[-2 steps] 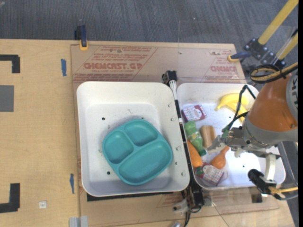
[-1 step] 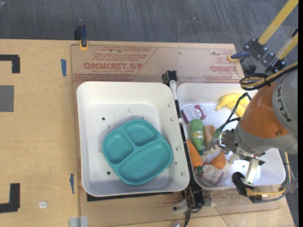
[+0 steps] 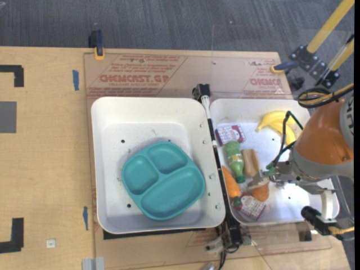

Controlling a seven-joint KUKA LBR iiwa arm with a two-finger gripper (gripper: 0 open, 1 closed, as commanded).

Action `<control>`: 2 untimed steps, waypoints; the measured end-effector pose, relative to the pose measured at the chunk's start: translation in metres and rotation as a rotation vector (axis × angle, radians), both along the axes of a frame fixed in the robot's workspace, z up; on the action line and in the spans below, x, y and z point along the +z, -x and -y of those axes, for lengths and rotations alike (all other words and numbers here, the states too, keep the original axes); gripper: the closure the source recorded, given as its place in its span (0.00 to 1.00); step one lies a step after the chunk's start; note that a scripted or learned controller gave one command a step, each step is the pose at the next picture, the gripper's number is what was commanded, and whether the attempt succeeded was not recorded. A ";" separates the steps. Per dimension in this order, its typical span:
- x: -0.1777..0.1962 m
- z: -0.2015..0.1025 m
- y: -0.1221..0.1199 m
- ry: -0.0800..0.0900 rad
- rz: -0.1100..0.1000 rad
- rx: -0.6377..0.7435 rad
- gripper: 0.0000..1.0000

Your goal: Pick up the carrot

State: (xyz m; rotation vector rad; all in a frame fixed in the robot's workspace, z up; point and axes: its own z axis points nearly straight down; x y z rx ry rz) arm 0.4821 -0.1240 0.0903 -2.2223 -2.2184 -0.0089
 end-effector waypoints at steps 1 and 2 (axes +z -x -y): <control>-0.001 -0.029 -0.002 0.013 0.012 -0.128 0.00; 0.000 -0.019 0.000 0.011 0.004 0.325 0.00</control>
